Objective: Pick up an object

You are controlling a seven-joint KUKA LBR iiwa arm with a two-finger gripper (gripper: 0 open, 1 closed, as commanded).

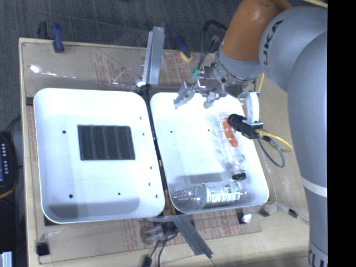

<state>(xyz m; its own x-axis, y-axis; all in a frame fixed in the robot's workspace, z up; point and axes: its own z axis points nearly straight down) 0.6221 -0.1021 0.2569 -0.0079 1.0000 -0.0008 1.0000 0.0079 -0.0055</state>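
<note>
Hand [196, 98] spread, nothing between fingers — above right bin [167, 149].

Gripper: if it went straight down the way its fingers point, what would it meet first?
Probably bare floor of the right bin near its far edge; the gripper hangs apart from both bottles, though depth is unclear.

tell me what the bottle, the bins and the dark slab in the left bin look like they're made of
Bottle: clear plastic by the look, see-through with glints and a printed label.
Bins, left and right: white, smooth, probably moulded plastic; rounded corners and a soft sheen.
Dark slab: matte dark grey with ridges, possibly rubber or foam; the view leaves that open.
</note>
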